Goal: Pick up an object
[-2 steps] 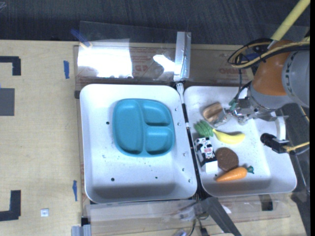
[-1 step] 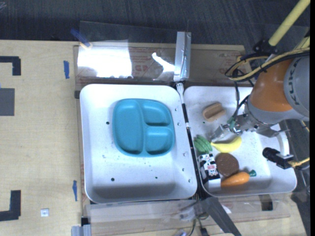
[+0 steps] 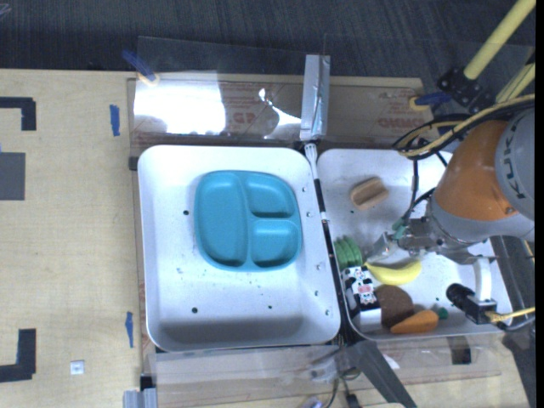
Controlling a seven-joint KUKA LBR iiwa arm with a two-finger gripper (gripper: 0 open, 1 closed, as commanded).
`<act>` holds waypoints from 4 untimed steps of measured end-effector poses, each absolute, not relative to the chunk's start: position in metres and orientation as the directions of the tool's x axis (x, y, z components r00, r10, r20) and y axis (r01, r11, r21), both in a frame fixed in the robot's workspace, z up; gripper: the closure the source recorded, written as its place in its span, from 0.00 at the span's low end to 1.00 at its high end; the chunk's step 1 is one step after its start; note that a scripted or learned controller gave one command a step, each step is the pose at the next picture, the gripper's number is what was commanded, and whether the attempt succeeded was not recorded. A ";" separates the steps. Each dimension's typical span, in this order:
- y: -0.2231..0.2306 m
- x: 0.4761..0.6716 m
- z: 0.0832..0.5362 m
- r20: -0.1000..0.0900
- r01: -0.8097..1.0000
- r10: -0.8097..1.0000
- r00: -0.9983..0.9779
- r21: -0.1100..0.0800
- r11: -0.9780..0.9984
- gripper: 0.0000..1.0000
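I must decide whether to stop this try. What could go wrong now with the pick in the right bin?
1. The end effector sits just above the banana, which lies flat, so the fingers may slip off it.
2. The toys are crowded: a brown item, carrot and cow figure lie close by, so a descent may knock them.

At the right of the frame, the arm (image 3: 489, 181) showed a broad, rounded orange band with grey casing above it bearing part of dark lettering. Black cables looped along its upper side. Toward centre right, its gripper (image 3: 399, 232) was bare grey metal, small and angular.
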State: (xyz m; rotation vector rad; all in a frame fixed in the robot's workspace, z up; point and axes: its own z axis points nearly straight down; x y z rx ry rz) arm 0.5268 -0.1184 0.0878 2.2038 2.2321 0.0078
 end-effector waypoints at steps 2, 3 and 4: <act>-0.086 0.530 0.195 -0.001 0.994 0.994 -0.109 0.008 0.109 1.00; -0.073 0.545 0.247 -0.002 0.981 0.981 -0.196 0.005 0.196 1.00; -0.073 0.545 0.245 -0.001 0.981 0.981 -0.196 0.002 0.196 0.00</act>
